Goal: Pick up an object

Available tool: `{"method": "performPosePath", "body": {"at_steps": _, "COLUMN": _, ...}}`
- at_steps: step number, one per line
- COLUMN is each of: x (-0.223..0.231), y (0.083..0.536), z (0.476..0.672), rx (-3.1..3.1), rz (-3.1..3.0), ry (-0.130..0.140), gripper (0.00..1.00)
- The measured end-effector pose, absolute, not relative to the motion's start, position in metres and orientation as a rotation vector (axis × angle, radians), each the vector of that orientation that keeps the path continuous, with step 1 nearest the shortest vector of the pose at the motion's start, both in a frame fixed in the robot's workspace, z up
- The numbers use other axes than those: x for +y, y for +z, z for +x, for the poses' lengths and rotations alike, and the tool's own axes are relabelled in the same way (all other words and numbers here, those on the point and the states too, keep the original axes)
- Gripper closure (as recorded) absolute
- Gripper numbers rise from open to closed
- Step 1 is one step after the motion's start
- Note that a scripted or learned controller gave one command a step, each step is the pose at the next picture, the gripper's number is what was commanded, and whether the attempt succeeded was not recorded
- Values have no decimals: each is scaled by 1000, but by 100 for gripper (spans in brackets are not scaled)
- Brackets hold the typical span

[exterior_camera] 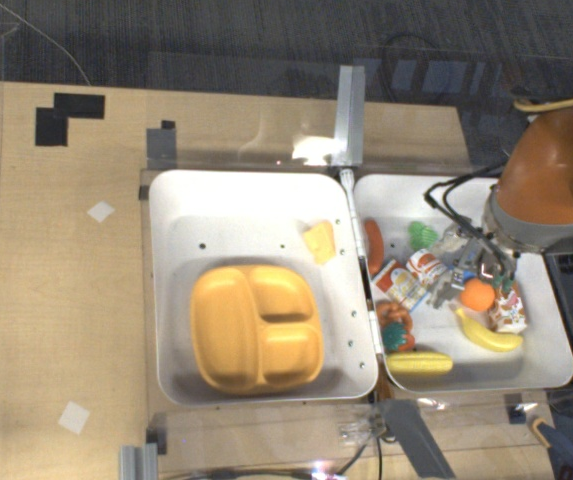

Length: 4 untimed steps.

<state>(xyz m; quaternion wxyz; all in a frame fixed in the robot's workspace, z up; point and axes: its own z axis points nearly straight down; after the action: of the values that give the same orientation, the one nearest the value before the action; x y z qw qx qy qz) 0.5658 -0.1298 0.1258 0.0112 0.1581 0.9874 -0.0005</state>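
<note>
Several small toys crowd the right bin (556, 363), and none of them is seen between the gripper's fingers. An orange ball (477, 296) sits near the middle of that bin, with the gripper (463, 268) low over the clutter just to its upper left; its dark fingers blur into the items beneath, so whether they are spread or closed cannot be told. Just below the ball lies a banana (489, 334), and to the ball's right is a small red-and-white packet (509, 313). A second red-and-white packet (412, 273) lies to the left of the gripper, with a green toy (422, 234) above it near the far wall. A red sausage-shaped piece (373, 245) lies along the bin's left wall. Lower down, a teal and orange toy (396, 328) rests above a yellow corn-like piece (420, 364) at the near wall. The arm's orange band (541, 173) rises at the right of the bin. The left bin (176, 213) holds a yellow divided tray (254, 324) and a small yellow wedge (319, 241) near its right wall.
</note>
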Motion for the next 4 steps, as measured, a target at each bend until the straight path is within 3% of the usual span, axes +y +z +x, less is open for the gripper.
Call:
{"method": "performPosePath", "body": {"at_steps": 1, "x": -108, "y": 99, "z": 607, "rx": 2996, "rz": 855, "ry": 6, "gripper": 0}}
{"method": "performPosePath", "body": {"at_steps": 2, "x": -106, "y": 113, "z": 611, "rx": 2989, "rz": 842, "ry": 11, "gripper": 100}}
{"method": "performPosePath", "body": {"at_steps": 3, "x": -54, "y": 216, "z": 608, "rx": 3040, "rz": 716, "ry": 8, "gripper": 100}}
{"method": "performPosePath", "body": {"at_steps": 4, "x": -29, "y": 225, "z": 609, "rx": 3040, "rz": 756, "ry": 5, "gripper": 100}}
